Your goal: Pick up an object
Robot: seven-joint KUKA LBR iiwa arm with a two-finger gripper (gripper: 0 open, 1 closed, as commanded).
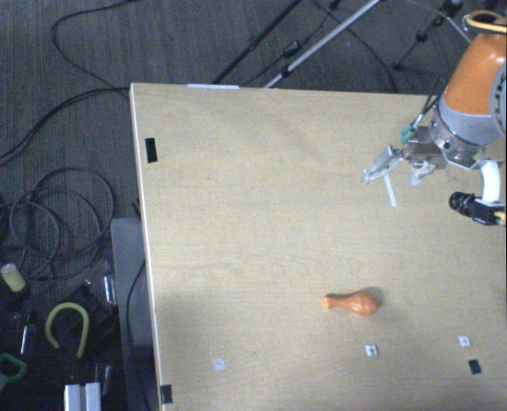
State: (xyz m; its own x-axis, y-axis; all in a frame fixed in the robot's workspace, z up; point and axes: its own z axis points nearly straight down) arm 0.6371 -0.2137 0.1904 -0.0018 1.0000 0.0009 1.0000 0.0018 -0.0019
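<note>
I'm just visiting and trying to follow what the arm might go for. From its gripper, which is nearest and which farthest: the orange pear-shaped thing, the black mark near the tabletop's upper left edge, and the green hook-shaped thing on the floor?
From the gripper:
1. Orange pear-shaped thing, below it on the tabletop.
2. Black mark, far across to the left.
3. Green hook-shaped thing, on the floor, lower left.
</note>
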